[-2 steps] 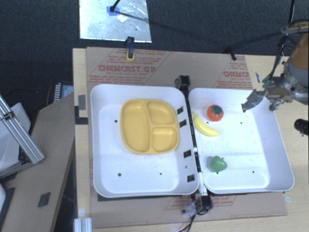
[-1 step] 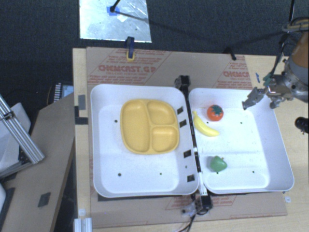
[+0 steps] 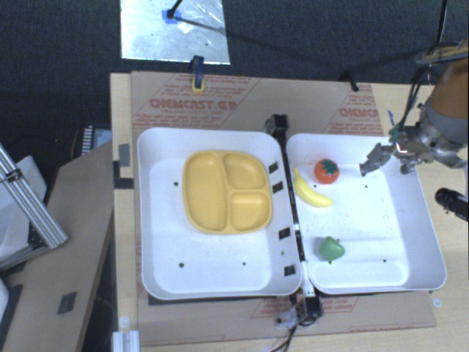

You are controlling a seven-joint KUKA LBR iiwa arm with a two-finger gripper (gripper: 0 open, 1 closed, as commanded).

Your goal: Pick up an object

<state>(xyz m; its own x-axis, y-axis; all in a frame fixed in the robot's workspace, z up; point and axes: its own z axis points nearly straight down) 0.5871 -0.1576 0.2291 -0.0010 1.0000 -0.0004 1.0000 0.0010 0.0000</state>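
The gripper (image 3: 381, 158) hangs open and empty just right of the tomato (image 3: 327, 171), which looks like light, slick, rigid plastic, so best pinched across its round middle.

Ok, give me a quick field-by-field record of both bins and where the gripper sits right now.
left bin: holds a yellow divided plate, three compartments, nothing in them
right bin: holds three toy foods
tomato: red, far left part of the right bin
banana: yellow, just beside and nearer than the tomato
green pepper: near left part of the right bin, apart from the others
gripper: over the right bin's far side, right of the tomato, nothing seen in it
fingers: state unclear
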